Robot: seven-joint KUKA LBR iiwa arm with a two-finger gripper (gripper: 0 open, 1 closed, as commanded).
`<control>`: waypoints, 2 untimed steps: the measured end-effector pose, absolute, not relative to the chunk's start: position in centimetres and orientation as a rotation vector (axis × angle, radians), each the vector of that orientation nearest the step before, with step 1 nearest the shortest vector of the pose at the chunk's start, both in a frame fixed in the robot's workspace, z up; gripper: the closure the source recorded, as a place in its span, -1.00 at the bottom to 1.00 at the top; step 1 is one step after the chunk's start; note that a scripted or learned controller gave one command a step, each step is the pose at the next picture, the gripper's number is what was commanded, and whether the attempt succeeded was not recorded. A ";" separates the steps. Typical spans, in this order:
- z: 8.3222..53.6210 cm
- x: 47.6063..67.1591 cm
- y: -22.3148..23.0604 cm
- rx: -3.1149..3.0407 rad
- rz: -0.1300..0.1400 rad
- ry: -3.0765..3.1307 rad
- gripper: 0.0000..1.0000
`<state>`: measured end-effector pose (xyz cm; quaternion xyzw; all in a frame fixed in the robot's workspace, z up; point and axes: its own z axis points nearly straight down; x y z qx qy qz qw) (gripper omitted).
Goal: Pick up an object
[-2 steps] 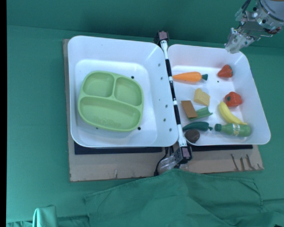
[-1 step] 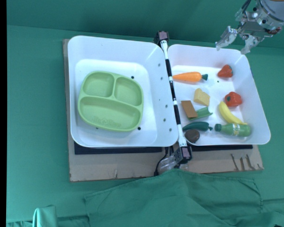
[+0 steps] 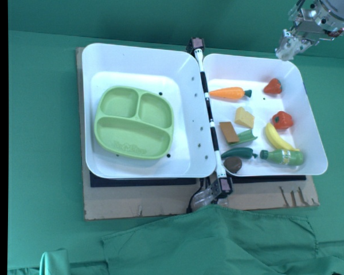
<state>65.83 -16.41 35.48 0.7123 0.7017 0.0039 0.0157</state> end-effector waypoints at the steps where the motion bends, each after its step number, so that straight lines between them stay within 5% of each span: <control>1: 34.7 62.7 -12.4 2.222 0.002 2.220 1.00; 2: 34.7 62.8 -12.6 2.222 0.002 2.215 -1.00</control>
